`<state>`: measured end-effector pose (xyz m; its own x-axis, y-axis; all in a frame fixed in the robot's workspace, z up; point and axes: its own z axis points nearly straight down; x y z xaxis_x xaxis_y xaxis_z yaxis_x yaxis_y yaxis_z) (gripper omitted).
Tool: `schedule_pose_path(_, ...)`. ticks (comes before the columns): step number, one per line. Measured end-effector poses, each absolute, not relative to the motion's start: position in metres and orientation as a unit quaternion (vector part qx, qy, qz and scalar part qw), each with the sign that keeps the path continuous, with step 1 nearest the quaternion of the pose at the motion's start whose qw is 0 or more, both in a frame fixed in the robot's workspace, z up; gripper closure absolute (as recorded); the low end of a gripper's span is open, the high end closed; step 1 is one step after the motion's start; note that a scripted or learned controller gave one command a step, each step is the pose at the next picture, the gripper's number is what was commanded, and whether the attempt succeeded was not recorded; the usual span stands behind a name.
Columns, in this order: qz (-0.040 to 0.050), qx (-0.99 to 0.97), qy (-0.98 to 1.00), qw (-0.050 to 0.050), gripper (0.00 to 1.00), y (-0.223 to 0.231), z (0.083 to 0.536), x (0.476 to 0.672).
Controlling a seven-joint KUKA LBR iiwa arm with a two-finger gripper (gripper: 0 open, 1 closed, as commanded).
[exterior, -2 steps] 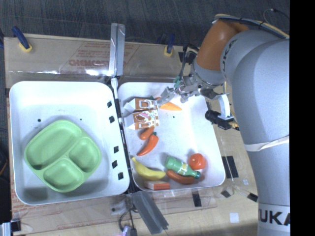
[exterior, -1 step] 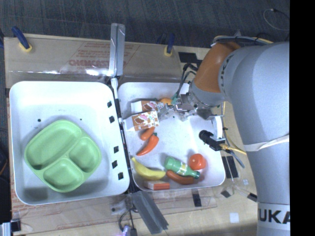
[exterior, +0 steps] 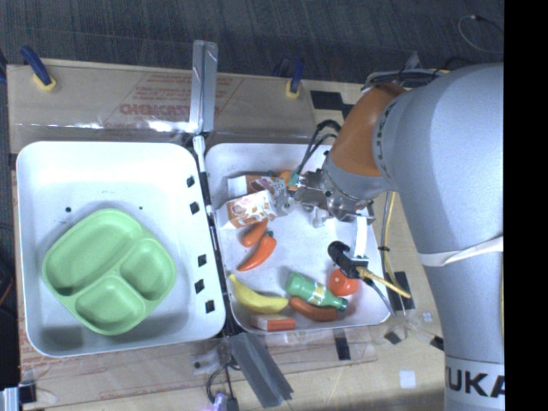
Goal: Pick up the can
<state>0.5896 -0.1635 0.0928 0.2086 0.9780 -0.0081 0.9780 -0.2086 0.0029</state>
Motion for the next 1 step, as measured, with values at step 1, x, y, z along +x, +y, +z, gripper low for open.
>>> schedule_pose_path(1, -0.0033, 0.868, 0.497, -0.004, 0.0, -0.1951, 0.0885, 0.6329)
